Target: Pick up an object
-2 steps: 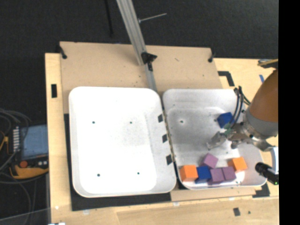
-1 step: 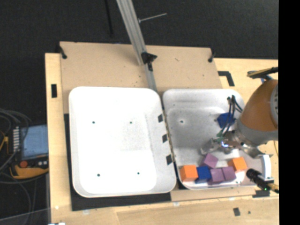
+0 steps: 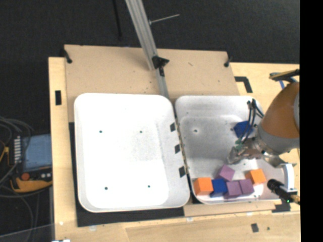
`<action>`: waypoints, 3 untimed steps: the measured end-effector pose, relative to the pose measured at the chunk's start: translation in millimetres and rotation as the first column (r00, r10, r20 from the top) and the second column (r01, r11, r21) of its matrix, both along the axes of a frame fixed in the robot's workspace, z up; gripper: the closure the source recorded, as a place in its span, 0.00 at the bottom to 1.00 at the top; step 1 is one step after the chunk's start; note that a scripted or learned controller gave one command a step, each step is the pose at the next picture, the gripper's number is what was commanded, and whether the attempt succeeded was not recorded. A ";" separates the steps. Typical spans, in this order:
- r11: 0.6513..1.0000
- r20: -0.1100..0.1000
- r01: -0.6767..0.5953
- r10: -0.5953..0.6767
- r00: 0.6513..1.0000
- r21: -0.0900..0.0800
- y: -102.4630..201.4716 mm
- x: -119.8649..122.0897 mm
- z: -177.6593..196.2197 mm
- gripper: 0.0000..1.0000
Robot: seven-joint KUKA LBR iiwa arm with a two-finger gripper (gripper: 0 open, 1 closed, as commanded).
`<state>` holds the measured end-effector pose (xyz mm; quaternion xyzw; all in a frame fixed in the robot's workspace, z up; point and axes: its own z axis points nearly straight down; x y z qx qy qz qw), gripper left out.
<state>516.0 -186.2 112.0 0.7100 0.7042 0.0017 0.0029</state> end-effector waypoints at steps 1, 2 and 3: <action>1.000 0.002 -0.011 0.011 1.000 -0.002 -3.3 0.9 64.4 1.00; 1.000 0.002 -0.011 0.011 1.000 -0.002 -5.0 3.0 118.6 1.00; 1.000 0.001 -0.012 0.012 1.000 -0.002 -6.4 4.6 172.8 1.00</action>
